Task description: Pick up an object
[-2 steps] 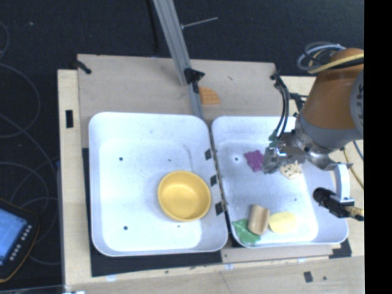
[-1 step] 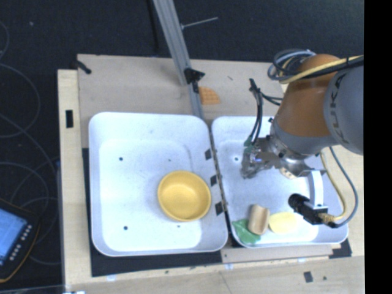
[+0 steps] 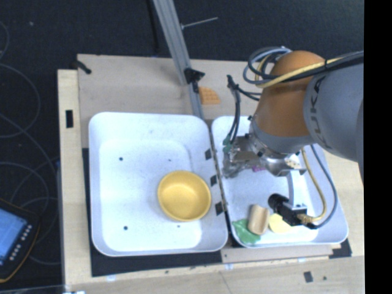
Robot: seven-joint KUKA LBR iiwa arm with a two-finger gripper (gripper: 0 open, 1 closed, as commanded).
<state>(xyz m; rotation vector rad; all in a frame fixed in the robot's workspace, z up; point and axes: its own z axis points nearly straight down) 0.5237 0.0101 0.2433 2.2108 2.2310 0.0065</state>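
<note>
1. Left bin [image 3: 122, 164]: a yellow bowl [image 3: 184, 196] sits upright, mouth up, at about 5 o'clock on the floor. It is well apart from the gripper and seems not to be the present target.
2. Shared wall: the gripper [image 3: 235, 162] hangs low at the right bin's [image 3: 248, 192] 9 o'clock, just beside the divider. Whether it is open, closed or holding anything cannot be told.
3. Right bin, 6 o'clock: the likeliest pickings crowd the near rim. A tan cylinder [image 3: 258, 219] touches a green piece [image 3: 241, 230], with a pale yellow piece [image 3: 278, 225] just beside. All are small, rounded and awkwardly bunched.
</note>
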